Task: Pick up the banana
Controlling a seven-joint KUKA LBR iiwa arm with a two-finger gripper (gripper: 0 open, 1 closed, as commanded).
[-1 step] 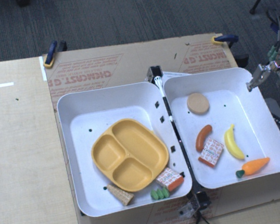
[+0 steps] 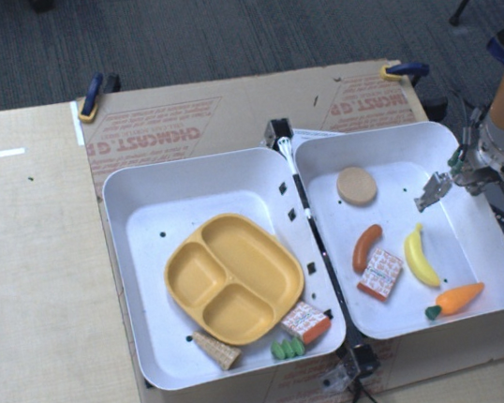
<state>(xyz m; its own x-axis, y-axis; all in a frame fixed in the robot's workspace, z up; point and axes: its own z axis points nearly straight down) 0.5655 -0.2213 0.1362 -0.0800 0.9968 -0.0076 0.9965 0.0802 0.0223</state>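
The yellow banana (image 2: 419, 257) lies in the right bin (image 2: 372, 153), near its right side, with its length running roughly front to back. My gripper (image 2: 433, 190) hovers just above and behind the banana at the bin's right wall, apart from it. Nothing shows between the fingers.
In the right bin also lie a round tan cookie (image 2: 357, 186), a red sausage (image 2: 367, 247), a small red-and-white packet (image 2: 380, 275) and a carrot (image 2: 457, 299). The left bin (image 2: 138, 261) bears a yellow divided plate (image 2: 234, 278), a cracker (image 2: 217, 349), a packet (image 2: 305, 321) and a green item (image 2: 288, 348).
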